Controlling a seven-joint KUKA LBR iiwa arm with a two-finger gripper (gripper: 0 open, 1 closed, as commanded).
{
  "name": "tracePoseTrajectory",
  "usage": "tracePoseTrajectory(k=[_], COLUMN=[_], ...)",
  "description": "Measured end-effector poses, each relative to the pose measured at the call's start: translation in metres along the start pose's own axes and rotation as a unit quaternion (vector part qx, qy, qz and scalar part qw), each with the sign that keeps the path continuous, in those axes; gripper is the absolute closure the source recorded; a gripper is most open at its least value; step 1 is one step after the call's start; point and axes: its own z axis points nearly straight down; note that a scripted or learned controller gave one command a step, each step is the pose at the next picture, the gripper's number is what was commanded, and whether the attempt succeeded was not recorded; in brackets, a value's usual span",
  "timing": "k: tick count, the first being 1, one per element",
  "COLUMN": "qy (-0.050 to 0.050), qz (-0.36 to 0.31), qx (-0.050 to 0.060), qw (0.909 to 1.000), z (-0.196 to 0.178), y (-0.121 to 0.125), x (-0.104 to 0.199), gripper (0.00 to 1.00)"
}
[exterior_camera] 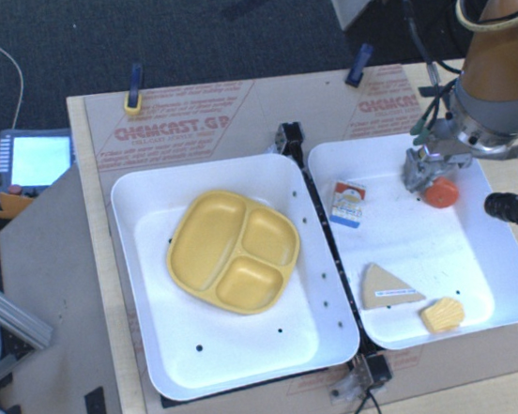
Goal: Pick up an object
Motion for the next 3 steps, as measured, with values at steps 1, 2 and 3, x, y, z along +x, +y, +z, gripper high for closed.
tracePoseTrajectory(k=[1,2,3], qy=[0.001,0.0,0.0], qz=[-0.001,-0.001,-0.001], qx=[0.0,0.001,-0.001], qw=[1.0,1.0,1.0], z=[-0.004,0.006,0.002], y=[-0.003,-0.012,-0.019], x=[0.062,0.125,0.174], gripper=[1.0,1.0,1.0])
